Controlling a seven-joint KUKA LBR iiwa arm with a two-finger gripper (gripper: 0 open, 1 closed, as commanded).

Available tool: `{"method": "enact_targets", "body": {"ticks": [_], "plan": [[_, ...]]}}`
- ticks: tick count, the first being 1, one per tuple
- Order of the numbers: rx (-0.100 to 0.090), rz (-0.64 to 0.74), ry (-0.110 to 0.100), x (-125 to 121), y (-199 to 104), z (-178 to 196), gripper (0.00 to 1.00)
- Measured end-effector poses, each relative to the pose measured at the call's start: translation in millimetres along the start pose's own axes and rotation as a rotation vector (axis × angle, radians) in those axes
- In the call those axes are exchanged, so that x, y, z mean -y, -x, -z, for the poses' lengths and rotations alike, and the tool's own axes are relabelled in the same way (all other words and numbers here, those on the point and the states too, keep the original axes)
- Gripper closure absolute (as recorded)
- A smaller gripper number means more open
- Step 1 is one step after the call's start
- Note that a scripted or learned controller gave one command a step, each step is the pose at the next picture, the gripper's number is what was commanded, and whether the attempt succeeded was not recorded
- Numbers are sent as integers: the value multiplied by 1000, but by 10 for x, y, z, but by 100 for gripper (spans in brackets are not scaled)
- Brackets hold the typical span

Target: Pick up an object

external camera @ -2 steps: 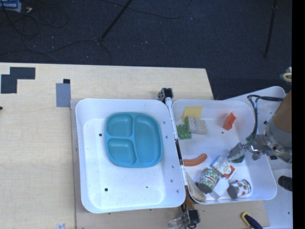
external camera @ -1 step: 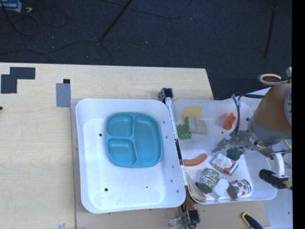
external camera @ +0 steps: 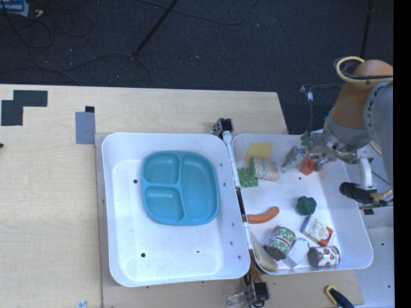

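Camera view puts us above both bins, and we find the gripper (external camera: 302, 159) low over the far end of the right bin (external camera: 359, 252), with the arm (external camera: 363, 108) reaching in behind it. We cannot tell from this slant whether the jaws are released or clenched; a small red-orange object (external camera: 307, 166) sits right at them, but we cannot say if it lies between them or just beside. No single target is named, so any piece here could serve. Just off the jaws, toward the divider, lie a yellow block (external camera: 260, 151), a patterned packet (external camera: 265, 169) and a green leafy piece (external camera: 247, 177). Further along the bin from the jaws we see a dark green broccoli-like piece (external camera: 306, 205) and an orange sausage (external camera: 262, 215), and well apart at the near end a can (external camera: 280, 240), a small carton (external camera: 318, 230) and a second can (external camera: 323, 256) lying down. The left bin (external camera: 122, 262) holds a blue divided plate (external camera: 179, 187), far from the jaws. We judge the step in hand to be the approach or the grasp itself on the red-orange piece. The next move calls for a firm closure on it and then a straight lift, slow enough that a light, small item does not slip out.
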State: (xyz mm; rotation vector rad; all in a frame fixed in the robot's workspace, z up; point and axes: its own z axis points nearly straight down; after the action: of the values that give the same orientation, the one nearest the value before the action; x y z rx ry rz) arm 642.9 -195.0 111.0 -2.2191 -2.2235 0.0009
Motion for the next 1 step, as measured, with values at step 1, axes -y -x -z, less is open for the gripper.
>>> {"method": "enact_targets", "body": {"ticks": [1], "plan": [[-1,-2,-2,740,84,-220,0]]}}
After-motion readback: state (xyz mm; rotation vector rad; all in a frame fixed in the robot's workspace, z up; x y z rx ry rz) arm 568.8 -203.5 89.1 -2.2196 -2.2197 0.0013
